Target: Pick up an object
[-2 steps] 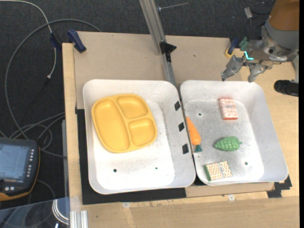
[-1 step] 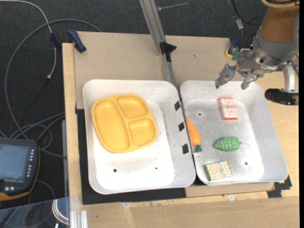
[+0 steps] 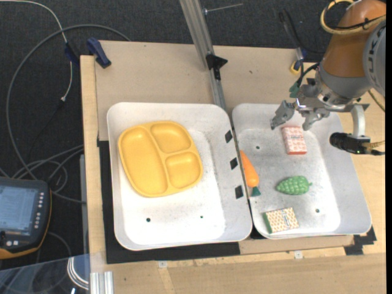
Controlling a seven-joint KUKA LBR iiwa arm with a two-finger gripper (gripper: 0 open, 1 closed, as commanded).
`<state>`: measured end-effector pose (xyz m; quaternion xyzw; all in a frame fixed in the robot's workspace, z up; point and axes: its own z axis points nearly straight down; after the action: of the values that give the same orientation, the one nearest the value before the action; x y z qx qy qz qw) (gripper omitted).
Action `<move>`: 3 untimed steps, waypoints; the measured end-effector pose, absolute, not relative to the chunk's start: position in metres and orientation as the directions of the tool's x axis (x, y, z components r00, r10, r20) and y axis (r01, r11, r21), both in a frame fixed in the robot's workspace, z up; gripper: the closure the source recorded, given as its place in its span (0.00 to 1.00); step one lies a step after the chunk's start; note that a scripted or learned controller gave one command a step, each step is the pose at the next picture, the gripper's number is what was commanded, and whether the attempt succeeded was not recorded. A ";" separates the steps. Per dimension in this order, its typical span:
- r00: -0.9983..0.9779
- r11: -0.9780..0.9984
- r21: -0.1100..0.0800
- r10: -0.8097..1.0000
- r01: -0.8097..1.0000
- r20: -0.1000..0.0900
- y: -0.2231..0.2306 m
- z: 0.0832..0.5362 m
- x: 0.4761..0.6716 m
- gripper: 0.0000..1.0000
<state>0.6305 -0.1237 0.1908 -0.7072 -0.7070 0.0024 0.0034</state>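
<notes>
Camera view looks down at a slant on a light wooden surface (image 3: 177, 60) sitting on dark carpet-looking floor (image 3: 37, 54), with loose cables (image 3: 37, 139) trailing off on the near-left side of the picture and a handheld control pad (image 3: 21, 216) with a lit screen down in the corner. A metal pole (image 3: 199, 29) runs up from between the bins, and there's a blue clamp (image 3: 98, 52) at the back corner of the surface.

Two shallow white bins sit side by side. The left bin (image 3: 177, 219) has a yellow divided plate (image 3: 160, 158) in it. The right bin (image 3: 343, 195) carries a pink-and-white small box (image 3: 294, 140), a green bumpy toy (image 3: 293, 185), an orange carrot (image 3: 249, 170) lying right along the bin's inner edge, and a tan patterned packet (image 3: 281, 220) near the front.

The grey arm (image 3: 352, 48) with its orange band comes in over the far end of the right bin. The end effector (image 3: 297, 119) hangs with its fingers spread apart, nothing between them. The small box lies just below it in the picture, nearly between the fingertips, though I can't tell if there's any contact. The green toy, carrot and packet are all well apart from it.
</notes>
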 end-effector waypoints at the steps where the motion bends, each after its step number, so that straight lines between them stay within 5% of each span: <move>1: 0.000 0.000 -0.006 1.000 1.000 0.001 -0.128 0.146 0.634 0.00; 2: -0.001 0.001 0.002 1.000 1.000 0.001 -0.127 0.161 0.636 1.00; 3: -0.002 0.002 0.007 1.000 1.000 -0.001 -0.123 0.206 0.640 1.00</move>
<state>0.6400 -0.1234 0.2061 -0.7065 -0.7077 -0.0022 -0.0026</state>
